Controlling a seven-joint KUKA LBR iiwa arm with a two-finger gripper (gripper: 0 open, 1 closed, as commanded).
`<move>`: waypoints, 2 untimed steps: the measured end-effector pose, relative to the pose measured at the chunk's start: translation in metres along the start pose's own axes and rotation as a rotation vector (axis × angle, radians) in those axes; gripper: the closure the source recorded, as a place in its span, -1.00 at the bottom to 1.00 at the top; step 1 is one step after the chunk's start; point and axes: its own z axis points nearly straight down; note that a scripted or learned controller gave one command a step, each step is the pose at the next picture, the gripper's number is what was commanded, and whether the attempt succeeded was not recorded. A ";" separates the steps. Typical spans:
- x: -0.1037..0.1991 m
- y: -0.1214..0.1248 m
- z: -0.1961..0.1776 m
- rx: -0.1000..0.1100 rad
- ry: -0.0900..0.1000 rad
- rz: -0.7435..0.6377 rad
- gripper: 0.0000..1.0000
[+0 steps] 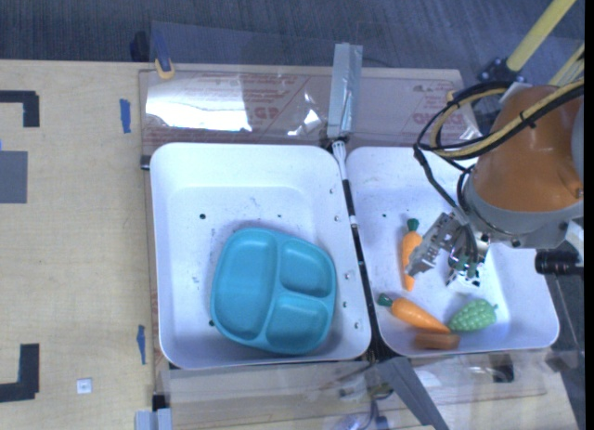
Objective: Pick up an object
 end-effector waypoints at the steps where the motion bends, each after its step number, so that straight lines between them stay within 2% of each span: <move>1: -0.082 0.019 0.097 -0.006 -0.010 0.207 1.00; 2: -0.052 -0.061 0.097 -0.002 -0.006 0.421 1.00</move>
